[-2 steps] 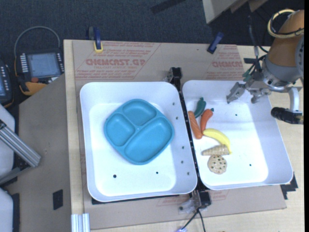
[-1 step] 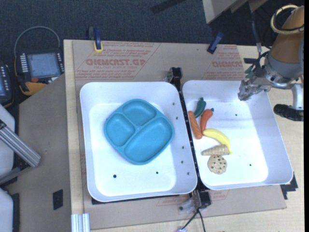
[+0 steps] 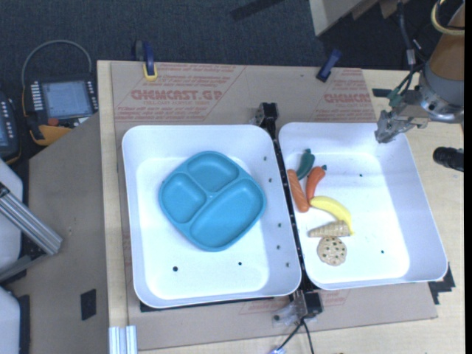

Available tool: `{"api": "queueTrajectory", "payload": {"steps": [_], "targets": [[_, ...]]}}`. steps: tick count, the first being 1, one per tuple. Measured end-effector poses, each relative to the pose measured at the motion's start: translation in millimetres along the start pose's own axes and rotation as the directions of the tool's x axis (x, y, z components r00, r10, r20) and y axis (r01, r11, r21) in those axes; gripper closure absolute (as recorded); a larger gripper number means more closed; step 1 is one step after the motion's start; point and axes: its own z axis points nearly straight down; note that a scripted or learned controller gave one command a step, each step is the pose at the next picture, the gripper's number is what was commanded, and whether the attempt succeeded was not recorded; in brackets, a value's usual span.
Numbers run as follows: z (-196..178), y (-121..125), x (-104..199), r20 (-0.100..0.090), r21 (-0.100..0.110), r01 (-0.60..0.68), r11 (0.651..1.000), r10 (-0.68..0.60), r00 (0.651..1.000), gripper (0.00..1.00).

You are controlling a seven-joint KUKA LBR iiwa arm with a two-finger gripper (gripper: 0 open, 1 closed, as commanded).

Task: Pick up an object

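Above right bin's (image 3: pixel 413 198) far corner: metal end effector (image 3: pixel 386 133), finger state unclear; curved banana (image 3: pixel 332 209), round cookie (image 3: pixel 332 251) below.

Seen at the upper right of the frame: grey arm (image 3: pixel 442 94) with a rounded metallic housing, topped by an orange band (image 3: pixel 448 57) of tan-orange tone. Below, a small grey hand (image 3: pixel 389 130), dull metal, narrowing to dark tips. Thin cables (image 3: pixel 405 87), green and dark, ran along the wrist toward the hand. No markings legible; screws too small to tell.
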Motion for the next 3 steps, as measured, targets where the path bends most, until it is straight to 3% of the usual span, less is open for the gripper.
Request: {"api": "queueTrajectory", "payload": {"steps": [1, 3], "targets": [[-55.0, 2.2, -0.6, 0.001, -0.002, 0.001, 1.000, -0.001, 1.000, 1.00], [-59.4, -6.7, 116.3, -0.006, 0.010, 0.006, 1.000, -0.006, 1.000, 1.00]]}}
